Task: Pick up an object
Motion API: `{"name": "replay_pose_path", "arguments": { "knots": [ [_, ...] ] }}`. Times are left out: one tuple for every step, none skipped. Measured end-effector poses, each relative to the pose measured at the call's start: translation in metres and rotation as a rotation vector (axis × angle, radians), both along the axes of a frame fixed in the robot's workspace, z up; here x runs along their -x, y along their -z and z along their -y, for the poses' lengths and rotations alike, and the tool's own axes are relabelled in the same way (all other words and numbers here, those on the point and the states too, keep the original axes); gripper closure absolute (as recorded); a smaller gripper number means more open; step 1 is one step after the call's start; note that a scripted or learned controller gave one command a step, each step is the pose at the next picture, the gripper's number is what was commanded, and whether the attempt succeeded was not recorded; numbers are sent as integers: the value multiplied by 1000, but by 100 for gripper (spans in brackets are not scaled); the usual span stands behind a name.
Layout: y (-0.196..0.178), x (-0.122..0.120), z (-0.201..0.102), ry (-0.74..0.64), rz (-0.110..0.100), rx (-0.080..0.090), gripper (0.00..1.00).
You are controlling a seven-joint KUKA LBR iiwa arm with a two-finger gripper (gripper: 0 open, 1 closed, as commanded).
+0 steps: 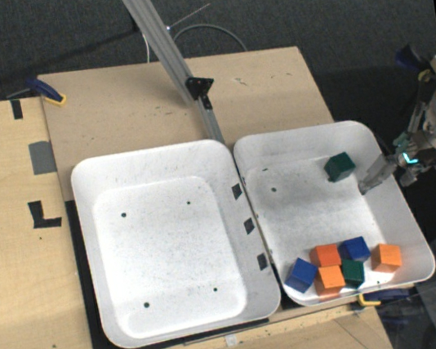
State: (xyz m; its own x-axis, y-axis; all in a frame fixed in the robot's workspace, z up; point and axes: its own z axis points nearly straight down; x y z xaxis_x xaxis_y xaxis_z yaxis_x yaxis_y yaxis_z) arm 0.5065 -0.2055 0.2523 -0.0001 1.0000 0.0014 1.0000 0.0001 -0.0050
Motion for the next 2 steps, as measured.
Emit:
{"name": "replay_pose_path", "arguments": {
  "knots": [
    [-2, -1, 0, -1, 4, 1, 0],
    [47, -9, -2, -1, -1, 1, 0]
  ]
}}
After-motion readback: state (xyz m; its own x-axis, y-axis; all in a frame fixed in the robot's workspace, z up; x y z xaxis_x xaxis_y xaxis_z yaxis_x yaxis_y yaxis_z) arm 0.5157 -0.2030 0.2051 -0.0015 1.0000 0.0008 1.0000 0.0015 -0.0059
